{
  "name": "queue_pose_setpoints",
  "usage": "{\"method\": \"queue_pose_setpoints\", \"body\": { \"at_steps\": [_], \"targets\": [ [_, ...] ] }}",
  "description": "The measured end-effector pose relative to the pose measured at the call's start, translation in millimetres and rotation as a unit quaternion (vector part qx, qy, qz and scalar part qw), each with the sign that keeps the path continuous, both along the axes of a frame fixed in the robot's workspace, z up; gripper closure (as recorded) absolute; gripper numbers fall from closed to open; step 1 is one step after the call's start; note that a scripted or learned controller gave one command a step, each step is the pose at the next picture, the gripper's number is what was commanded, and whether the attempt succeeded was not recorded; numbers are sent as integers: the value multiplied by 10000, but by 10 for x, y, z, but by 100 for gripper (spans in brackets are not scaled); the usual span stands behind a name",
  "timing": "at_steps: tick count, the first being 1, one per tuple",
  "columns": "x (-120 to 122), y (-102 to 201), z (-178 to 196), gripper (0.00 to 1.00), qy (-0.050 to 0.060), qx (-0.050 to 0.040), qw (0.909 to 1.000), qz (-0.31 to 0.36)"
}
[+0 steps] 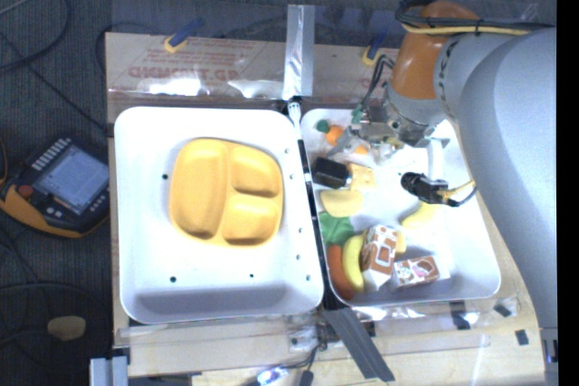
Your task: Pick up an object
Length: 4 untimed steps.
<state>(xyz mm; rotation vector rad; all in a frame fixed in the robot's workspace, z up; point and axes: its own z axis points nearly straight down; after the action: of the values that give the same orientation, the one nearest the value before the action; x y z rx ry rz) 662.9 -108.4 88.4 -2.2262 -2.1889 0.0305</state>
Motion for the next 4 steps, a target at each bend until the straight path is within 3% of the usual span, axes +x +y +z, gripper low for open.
{"method": "queue_pose_setpoints", "body": {
  "at_steps": [1, 2, 3, 4],
  "targets": [
    [2, 31, 90, 100, 29, 26, 10000, 16],
    [2, 30, 90, 0, 29, 24, 10000, 15],
    [-3, 34, 161, 100, 50, 28, 10000, 19],
    [-3, 33, 162, 0, 50, 26, 10000, 19]
  ]
}}
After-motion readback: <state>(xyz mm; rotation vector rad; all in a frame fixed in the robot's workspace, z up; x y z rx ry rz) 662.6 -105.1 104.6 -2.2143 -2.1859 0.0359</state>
